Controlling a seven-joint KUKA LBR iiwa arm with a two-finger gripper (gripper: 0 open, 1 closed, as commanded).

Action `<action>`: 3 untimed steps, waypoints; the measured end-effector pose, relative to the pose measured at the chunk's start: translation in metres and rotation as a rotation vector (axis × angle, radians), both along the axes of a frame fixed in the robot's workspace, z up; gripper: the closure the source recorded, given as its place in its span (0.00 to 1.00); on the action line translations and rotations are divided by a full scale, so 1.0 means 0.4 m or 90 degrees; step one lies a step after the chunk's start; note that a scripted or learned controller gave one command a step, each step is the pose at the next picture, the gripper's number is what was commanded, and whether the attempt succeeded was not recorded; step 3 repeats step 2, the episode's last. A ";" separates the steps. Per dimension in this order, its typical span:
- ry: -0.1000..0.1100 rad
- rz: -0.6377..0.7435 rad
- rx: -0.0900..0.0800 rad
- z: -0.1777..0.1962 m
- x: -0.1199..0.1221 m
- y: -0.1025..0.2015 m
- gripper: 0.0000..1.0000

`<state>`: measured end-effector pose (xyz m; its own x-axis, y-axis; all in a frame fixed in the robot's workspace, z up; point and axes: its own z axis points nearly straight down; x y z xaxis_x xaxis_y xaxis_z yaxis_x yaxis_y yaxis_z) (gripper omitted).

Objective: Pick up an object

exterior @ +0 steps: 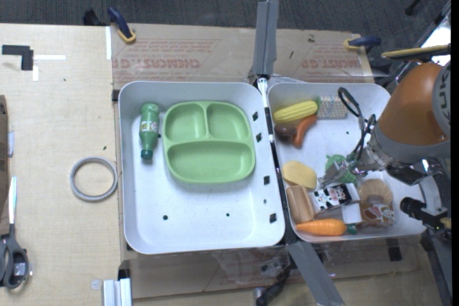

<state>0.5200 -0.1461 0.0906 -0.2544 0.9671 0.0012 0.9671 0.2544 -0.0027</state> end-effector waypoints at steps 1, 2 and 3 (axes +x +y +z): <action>0.000 -0.003 0.000 0.022 0.000 -0.003 1.00; -0.002 0.030 -0.001 0.328 0.116 0.200 1.00; -0.002 0.030 -0.001 0.328 0.116 0.200 1.00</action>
